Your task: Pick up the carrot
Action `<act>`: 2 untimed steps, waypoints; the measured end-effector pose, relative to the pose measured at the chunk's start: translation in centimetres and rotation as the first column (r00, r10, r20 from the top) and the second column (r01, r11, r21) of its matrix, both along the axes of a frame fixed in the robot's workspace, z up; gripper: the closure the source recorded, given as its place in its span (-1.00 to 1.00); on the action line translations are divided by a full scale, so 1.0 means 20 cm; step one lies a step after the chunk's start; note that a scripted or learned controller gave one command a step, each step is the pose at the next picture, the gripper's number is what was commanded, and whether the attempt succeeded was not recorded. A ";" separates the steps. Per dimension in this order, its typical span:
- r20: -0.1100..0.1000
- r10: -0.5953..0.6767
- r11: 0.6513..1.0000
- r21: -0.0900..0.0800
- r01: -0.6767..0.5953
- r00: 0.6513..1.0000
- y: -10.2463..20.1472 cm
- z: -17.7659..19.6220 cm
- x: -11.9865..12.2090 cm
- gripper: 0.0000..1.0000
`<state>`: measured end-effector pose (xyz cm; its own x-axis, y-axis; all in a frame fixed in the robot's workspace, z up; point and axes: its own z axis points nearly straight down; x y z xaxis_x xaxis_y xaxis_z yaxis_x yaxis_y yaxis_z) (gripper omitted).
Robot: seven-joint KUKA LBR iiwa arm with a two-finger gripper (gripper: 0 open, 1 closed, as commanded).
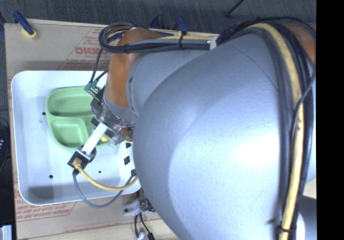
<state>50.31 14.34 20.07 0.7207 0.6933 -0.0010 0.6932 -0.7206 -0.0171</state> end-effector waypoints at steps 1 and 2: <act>0.009 -0.134 0.991 -0.010 0.134 0.991 0.07 0.75 0.03 1.00; 0.005 0.051 0.999 -0.011 -0.051 0.999 -0.07 0.14 0.13 1.00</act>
